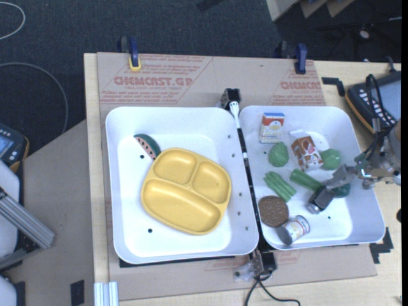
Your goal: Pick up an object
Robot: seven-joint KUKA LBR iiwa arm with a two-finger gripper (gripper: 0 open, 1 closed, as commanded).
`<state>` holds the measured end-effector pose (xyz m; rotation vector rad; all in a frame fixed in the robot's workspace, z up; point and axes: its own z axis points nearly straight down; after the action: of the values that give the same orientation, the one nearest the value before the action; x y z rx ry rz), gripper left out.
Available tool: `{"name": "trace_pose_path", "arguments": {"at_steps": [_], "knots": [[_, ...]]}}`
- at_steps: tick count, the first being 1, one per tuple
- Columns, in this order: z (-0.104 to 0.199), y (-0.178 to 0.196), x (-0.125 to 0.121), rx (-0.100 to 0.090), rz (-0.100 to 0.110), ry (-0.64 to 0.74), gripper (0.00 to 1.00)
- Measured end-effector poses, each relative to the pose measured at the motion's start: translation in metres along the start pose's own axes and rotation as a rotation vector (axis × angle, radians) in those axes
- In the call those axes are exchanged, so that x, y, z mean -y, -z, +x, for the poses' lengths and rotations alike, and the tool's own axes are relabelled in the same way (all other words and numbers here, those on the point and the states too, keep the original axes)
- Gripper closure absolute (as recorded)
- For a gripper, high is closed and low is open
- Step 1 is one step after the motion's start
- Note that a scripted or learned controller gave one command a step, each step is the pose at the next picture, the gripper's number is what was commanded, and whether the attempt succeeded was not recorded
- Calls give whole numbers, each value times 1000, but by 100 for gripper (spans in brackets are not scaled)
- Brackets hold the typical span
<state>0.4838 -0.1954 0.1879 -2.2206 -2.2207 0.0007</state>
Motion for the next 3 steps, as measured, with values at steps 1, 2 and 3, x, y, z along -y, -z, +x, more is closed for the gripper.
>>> {"name": "trace_pose_path", "arguments": {"at_steps": [1,2,3], "knots": [[29,-108,6,-3,4,0,0],[31,-103,-72,3,-8,5,0],[30,-93,-68,2,-5,1,100]]}}
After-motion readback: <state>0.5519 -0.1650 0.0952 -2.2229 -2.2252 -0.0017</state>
